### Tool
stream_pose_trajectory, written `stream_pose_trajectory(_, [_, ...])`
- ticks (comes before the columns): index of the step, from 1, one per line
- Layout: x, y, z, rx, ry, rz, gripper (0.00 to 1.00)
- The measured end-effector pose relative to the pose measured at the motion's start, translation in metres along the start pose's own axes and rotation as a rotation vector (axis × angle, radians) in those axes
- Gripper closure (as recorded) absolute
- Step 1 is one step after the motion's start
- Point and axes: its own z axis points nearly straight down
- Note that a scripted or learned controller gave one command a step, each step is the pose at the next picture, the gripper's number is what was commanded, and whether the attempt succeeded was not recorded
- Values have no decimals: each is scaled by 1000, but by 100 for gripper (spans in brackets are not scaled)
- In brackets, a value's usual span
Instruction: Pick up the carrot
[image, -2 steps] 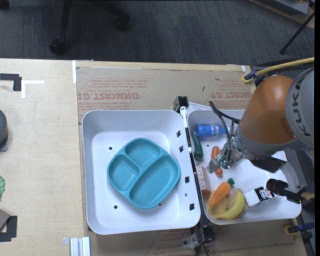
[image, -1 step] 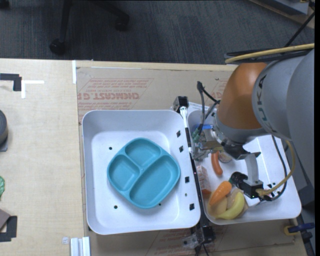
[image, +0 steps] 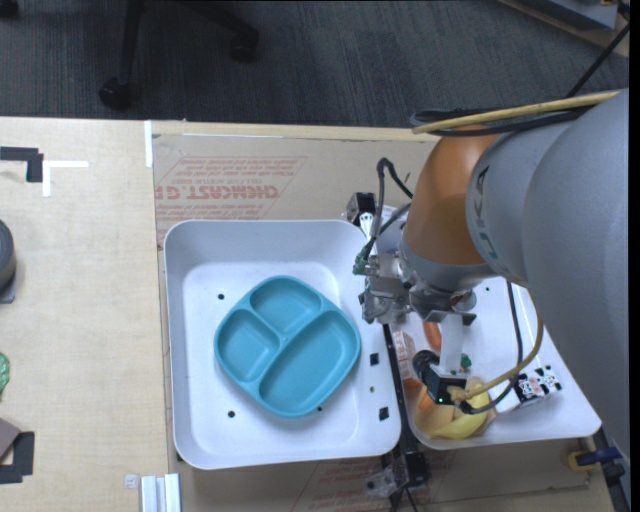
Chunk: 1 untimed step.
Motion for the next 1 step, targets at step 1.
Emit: stream_pose_trajectory(1, [0,0,0,0,0,1,0])
